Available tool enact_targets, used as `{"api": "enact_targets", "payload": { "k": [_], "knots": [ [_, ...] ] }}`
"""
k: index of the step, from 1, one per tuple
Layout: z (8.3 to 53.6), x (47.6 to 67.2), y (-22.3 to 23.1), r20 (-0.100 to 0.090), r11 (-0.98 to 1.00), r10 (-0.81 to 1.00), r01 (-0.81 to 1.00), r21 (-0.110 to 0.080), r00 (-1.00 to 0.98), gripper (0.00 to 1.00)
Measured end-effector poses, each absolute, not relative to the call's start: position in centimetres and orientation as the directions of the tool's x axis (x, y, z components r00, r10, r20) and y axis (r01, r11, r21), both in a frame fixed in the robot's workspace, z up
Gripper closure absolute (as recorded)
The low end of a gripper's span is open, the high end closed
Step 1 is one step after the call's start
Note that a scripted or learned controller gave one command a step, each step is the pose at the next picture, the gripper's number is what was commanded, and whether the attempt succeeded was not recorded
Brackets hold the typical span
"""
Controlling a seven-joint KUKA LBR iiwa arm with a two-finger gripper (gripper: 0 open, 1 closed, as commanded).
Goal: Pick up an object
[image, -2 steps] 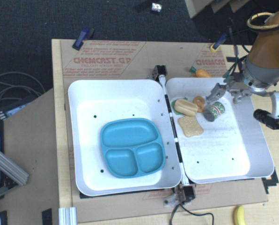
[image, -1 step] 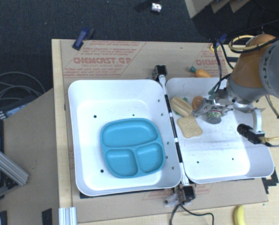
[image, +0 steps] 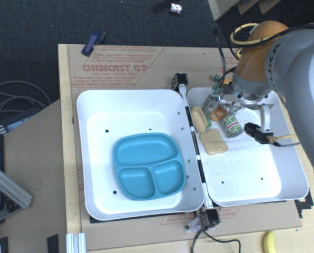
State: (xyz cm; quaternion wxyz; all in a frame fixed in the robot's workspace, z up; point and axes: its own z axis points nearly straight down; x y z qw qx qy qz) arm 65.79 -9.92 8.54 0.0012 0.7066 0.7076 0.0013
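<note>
In the right bin, several small things lie near its far left corner. A tan bun-shaped piece rests against the left wall. In front of it lies a pale beige block. A small green and white can lies on its side, with a small orange-brown piece just behind it. My gripper hangs low over the bin's far end, directly above the orange-brown piece and the can. Nothing visibly hangs from it.
The left bin holds a blue divided plate. The two bins meet along a central rim. Cardboard lies under the bins, with a blue object at its far edge. Cables lie on the floor at left.
</note>
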Motion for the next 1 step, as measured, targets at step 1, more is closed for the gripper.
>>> {"api": "enact_targets", "payload": {
  "k": [1],
  "knots": [
    [8.51, 62.89, -10.21, 0.0, 0.0, 1.0, 1.0, 0.0, 0.0, 0.0]
  ]
}}
